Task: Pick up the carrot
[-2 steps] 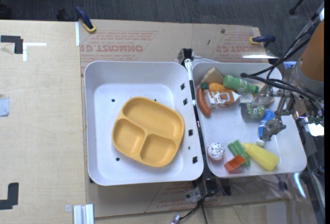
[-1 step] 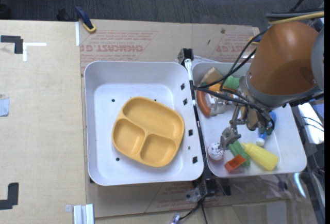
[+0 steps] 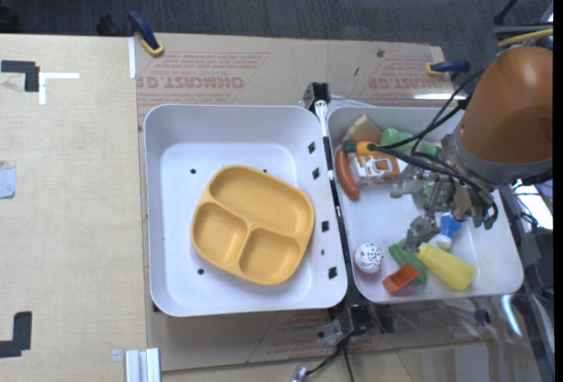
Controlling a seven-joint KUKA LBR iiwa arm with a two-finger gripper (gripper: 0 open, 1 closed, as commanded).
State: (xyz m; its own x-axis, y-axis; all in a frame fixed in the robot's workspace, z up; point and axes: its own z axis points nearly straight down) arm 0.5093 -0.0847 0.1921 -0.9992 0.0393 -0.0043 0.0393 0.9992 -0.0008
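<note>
Two white bins sit side by side: the left bin (image 3: pixel 167 283) holds one yellow plate (image 3: pixel 253 224), the right bin (image 3: pixel 501 279) one carrot (image 3: pixel 401 277) near its front edge, below the jaws (image 3: pixel 433 217), whose spread I cannot tell.

End effector (image 3: pixel 433 211) lowered, wrist bent down

2 white bins (image 3: pixel 163 222), 1 yellow tray (image 3: pixel 252 224), 1 carrot (image 3: pixel 403 278), 1 yellow bottle (image 3: pixel 447 267), 1 spotted ball (image 3: pixel 369 258).

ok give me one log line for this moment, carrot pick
task: pick carrot | gripper: over right bin, among toys | carrot: lying near bin's front edge, not held | left bin: yellow plate
</note>
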